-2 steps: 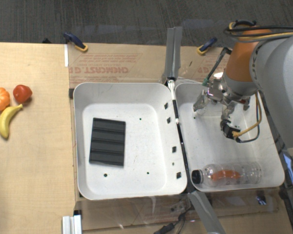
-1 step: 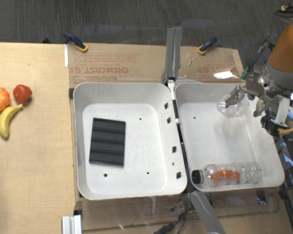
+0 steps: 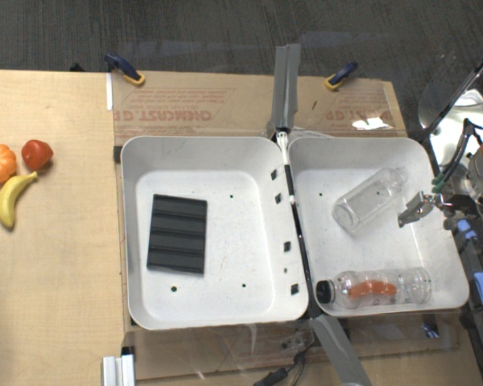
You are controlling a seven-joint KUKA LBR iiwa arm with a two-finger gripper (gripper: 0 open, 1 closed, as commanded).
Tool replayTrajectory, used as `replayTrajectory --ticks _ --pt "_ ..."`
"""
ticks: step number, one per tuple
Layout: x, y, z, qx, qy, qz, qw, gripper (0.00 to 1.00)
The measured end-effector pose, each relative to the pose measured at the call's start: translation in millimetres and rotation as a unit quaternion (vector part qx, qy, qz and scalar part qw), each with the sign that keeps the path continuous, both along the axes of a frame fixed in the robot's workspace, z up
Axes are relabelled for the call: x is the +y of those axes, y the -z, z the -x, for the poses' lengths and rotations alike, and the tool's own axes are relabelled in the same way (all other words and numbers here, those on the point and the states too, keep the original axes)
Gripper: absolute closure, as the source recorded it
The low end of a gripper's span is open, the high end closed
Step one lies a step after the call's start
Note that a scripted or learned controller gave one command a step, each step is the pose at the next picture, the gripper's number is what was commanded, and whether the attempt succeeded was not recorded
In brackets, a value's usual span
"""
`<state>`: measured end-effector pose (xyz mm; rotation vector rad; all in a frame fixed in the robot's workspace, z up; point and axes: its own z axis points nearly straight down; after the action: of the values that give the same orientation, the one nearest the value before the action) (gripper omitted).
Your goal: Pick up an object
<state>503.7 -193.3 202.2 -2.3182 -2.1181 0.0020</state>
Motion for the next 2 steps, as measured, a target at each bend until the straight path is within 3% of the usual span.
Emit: replayTrajectory --ticks 1,2 --pt "38 111 26 0.000 -0.031 -0.0002 0.9995 0.00" --pt "50 82 11 0.000 0.030 0.0002 0.9996 0.00"
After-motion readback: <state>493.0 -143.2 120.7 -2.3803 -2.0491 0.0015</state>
